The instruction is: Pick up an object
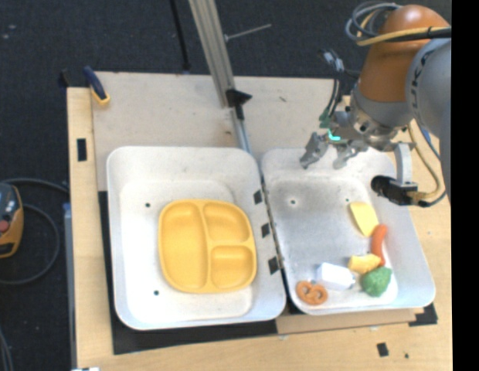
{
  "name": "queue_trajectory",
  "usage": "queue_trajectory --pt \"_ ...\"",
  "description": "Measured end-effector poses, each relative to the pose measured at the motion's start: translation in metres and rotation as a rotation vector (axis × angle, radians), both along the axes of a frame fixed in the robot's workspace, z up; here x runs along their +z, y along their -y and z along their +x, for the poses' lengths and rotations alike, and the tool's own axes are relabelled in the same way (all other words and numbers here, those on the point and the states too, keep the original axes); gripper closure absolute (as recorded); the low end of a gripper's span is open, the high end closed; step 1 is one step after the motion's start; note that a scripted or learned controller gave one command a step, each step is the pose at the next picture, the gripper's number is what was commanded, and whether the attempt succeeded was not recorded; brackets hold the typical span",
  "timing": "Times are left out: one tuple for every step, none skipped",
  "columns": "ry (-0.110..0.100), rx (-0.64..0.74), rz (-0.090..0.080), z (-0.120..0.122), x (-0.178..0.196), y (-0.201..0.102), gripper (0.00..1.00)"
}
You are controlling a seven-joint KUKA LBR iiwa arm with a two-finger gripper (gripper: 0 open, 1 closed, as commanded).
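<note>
The table (170, 110) carries two shallow white bins side by side. The left bin (131, 168) holds a yellow divided tray (207, 246), lying flat a little toward 5 o'clock of that bin's centre, with three compartments visible.

The right bin (301, 207) holds a group of small objects gathered toward its 4 to 5 o'clock area. A pale yellow block (363, 218) lies at about 3 o'clock of the bin. Just below it, an orange carrot-shaped piece (378, 242) points roughly toward 6 o'clock. A small yellow piece (364, 264) sits beside the carrot's lower end, and a green leafy-looking item (376, 281) lies touching or just beside it at the 5 o'clock corner. A white block (334, 274) rests just left of the yellow piece. An orange pretzel-shaped item (311, 292) lies near the bin's 6 o'clock rim, beside the white block.

The arm (398, 60) enters from 2 o'clock. The gripper (329, 153) hangs over the 12 o'clock rim of the right bin, its two fingers (310, 155) spread apart with nothing between them. It is well apart from the cluster of objects. None of the objects is lifted; all rest on the bin floor.

A slanted metal post (216, 52) rises from the table at 12 o'clock between the bins.
</note>
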State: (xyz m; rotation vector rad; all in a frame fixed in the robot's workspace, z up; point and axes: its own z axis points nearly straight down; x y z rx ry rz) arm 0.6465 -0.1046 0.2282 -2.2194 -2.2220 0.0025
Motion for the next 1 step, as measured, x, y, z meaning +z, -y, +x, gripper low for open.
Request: queue_trajectory --pt "0.003 0.000 0.000 0.0007 0.0014 0.0000 0.00"
